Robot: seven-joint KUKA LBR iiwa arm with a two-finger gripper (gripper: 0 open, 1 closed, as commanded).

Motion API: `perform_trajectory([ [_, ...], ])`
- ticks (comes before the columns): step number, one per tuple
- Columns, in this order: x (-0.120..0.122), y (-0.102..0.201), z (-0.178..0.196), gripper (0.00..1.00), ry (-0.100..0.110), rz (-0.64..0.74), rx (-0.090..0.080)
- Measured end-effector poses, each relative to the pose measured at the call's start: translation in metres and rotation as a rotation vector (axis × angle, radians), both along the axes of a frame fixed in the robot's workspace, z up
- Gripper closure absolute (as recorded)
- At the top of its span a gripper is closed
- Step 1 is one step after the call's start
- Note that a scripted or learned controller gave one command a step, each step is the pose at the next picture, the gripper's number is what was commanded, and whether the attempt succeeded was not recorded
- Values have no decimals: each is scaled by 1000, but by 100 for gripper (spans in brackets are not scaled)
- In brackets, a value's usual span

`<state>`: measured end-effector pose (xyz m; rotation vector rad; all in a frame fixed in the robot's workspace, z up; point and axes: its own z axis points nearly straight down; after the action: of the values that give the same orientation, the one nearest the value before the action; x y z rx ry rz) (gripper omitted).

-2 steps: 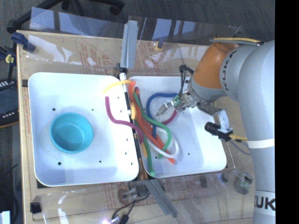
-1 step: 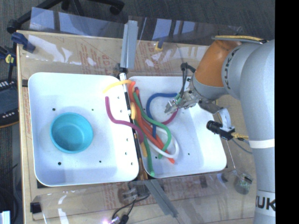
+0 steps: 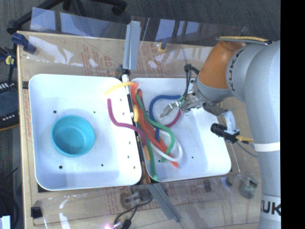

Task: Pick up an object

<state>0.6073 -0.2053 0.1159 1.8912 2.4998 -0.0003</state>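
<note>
— Down by the near edge, what sits in the left bin (image 3: 40, 175)?

— One blue bowl (image 3: 73, 135), upright, toward that bin's left side and its near half. It is well apart from everything else.

— And moving right?

— A magenta cord (image 3: 116, 119) curls across the divider between the bins. A yellow one (image 3: 114, 88) bends over the far end of that divider. Past it, the right bin (image 3: 214, 163) holds a tangle of red, green, orange and white cords (image 3: 157, 135) along its left side, reaching down to its near edge.

— Where is the gripper (image 3: 172, 109)?

— Over the far half of the right bin, just above a dark blue cord loop (image 3: 155, 106). Its fingers stand a little apart, with nothing visibly between them.

— And the arm?

— Grey, with the orange band (image 3: 217, 66), entering over the bin's right far corner.
</note>
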Motion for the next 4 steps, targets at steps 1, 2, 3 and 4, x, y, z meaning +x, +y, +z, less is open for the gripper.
perform_trajectory([
  [1,-5,30,-18,0,0,26,-4],
  [2,-4,31,-8,100,1,29,-2],
  [3,-4,31,-8,0,0,29,-3],
  [4,-4,31,2,100,1,31,-3],
])
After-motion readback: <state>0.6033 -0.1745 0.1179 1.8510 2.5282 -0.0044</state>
